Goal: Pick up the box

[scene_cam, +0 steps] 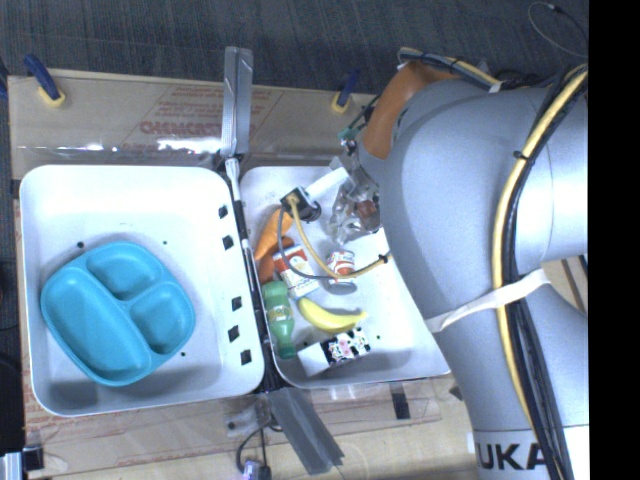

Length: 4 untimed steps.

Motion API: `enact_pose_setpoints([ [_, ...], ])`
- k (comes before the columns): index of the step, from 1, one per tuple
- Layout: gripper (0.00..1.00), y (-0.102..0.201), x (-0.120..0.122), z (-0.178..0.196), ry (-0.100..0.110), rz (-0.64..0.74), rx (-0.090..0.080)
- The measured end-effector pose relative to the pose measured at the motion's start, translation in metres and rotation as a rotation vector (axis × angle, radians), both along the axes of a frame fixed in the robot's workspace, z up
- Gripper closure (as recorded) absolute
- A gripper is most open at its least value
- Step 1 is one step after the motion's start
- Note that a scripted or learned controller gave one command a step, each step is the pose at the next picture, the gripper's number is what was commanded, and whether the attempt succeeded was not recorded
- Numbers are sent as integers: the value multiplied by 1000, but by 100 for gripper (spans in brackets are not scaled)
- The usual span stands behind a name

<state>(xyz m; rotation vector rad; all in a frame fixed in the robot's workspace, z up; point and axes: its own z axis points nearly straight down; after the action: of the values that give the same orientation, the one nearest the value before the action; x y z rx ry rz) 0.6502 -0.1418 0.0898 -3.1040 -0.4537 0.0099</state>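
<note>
The box (346, 348), a small carton with a black-and-white cow print, is lying flat near the front edge of the right bin (420, 353), just beside the banana (328, 315) and the green bottle (279, 316). It is looking light and stiff, likely best pinched across its short sides. The gripper (352, 218) is hovering over the bin's back, glare and clutter blurring it, so its state cannot be told

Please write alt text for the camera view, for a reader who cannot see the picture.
A grey robot arm reaches from the right over the right white bin, its gripper low above a clutter with a banana, a green bottle and a small black-and-white box. The left bin holds a blue divided plate.
</note>
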Motion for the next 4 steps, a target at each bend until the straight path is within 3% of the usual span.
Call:
enact_pose_setpoints([
  [3, 100, 7, -2, 24, 20, 25, 10],
  [4, 0, 7, -2, 24, 21, 27, 10],
])
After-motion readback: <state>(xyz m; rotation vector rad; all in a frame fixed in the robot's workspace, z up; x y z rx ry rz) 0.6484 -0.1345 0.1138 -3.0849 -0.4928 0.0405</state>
